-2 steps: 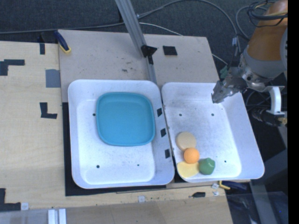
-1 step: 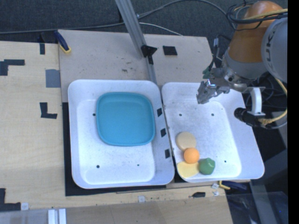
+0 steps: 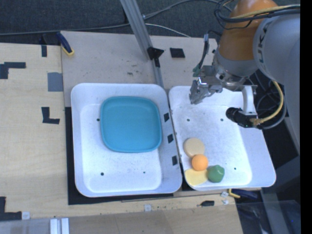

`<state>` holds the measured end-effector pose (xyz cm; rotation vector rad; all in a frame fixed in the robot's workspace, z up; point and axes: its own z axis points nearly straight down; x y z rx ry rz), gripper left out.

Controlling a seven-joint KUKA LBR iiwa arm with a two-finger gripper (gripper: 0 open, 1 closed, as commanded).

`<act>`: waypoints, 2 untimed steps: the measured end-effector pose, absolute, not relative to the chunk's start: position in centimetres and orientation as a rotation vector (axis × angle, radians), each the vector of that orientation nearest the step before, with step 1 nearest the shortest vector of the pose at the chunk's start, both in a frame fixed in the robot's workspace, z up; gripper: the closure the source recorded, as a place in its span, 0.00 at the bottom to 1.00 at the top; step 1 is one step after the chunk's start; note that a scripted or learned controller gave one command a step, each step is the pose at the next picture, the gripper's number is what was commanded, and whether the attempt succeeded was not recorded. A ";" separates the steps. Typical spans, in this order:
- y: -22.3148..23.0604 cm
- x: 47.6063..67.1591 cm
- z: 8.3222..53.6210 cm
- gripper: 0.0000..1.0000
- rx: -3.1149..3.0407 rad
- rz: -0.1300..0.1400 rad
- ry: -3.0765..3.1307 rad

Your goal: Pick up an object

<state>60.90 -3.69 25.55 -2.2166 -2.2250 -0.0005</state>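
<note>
Near corner of right bin: a small cluster of four play-food pieces sits close to the front wall of the right bin (image 3: 253, 145). A green ball (image 3: 215, 173) lies rightmost, touching or just beside an orange ball (image 3: 199, 162); a pale yellow flat piece (image 3: 195, 178) lies under and in front of the orange ball; a beige round piece (image 3: 194, 146) lies just behind it.
Left bin: the left bin (image 3: 87, 145) holds a blue square plate (image 3: 130, 124), lying flat toward the bin's back half, with nothing on it.
Arm: the grey arm with its orange band (image 3: 246, 23) reaches in from the right, over the back of the right bin.
Jaws: the gripper (image 3: 197, 97) hangs near the right bin's back left corner, well apart from the food cluster. The fingers point down and nothing shows between them; whether they stand apart or together cannot be told at this angle.
Bench: the wooden bench (image 3: 29, 130) carries both bins side by side, their inner walls touching. A slanted metal post (image 3: 141, 28) rises behind the left bin, and black cables trail across the dark floor beyond.
</note>
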 end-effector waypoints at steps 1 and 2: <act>1.1 61.2 25.8 1.00 -2.216 0.000 -2.225; 6.5 61.7 25.9 1.00 -2.216 0.000 -2.225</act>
